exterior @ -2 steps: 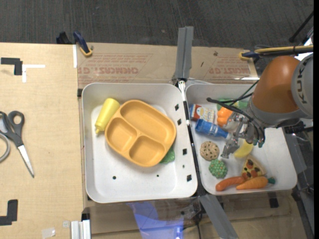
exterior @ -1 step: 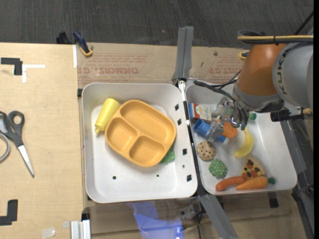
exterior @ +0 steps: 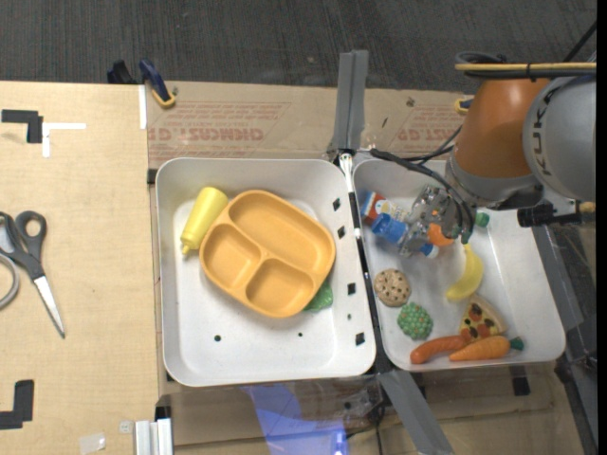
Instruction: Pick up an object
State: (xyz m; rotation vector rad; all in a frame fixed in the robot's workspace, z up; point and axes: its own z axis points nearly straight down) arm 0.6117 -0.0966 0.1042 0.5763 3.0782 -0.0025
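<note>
hand [exterior: 429,224] first: you see it low in the right bin [exterior: 541,282], in that bin's upper middle, under the grey arm [exterior: 560,131] with its orange band [exterior: 498,131]. its metal fingers point down toward the bin floor, but you cannot tell whether they are spread or pressed together, since cables and small toys crowd around them. just beside the hand, toward the divider between the bins, a blue toy [exterior: 387,226] lies with a small red and white piece above it. an orange bit [exterior: 442,236] sits right at the hand; whether it is touched or gripped is unclear.

working outward from the hand, you find a banana [exterior: 465,275] below and to its right, a round cookie [exterior: 391,286] below and to its left, then a green knobbly ball [exterior: 413,321] under the cookie. further from the hand lie a pizza slice [exterior: 481,319] and two carrots [exterior: 463,349] along the bin's near wall.

well apart from the hand, in the left bin [exterior: 190,349], a yellow divided plate [exterior: 267,252] lies tilted over something green, with a yellow bottle [exterior: 202,218] touching its far left edge. scissors [exterior: 36,268] lie on the desk [exterior: 76,349] beyond that bin.
</note>
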